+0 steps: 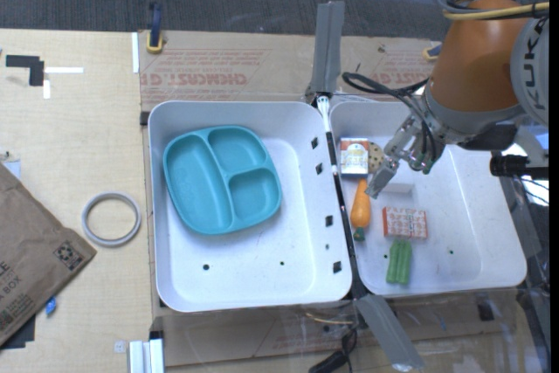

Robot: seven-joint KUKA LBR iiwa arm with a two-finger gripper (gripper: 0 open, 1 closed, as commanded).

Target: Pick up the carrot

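The carrot (360, 205) lay in the right-hand bin (463, 271), tight against the wall that bin shares with its neighbour, its orange body running lengthwise along that wall and its green end pointing toward the near rim. Just beyond the carrot's far end sat a small orange-and-white packet (353, 157); to the carrot's right lay a red patterned packet (404, 224), and beyond the carrot's green end, a little to the right, a green ridged vegetable (399, 262). The gripper (382, 180) hung just above and to the right of the carrot's upper end, and from where I stood I could not tell whether its fingers were spread or closed — nothing was visibly held between them. The arm (476, 57) leaned in from the right, its orange band high over the bin's far corner and the wrist tilted down toward the carrot. To do this step well, I judged, the fingers should straddle the carrot across its width — with the wall so close, the inner finger had little room.
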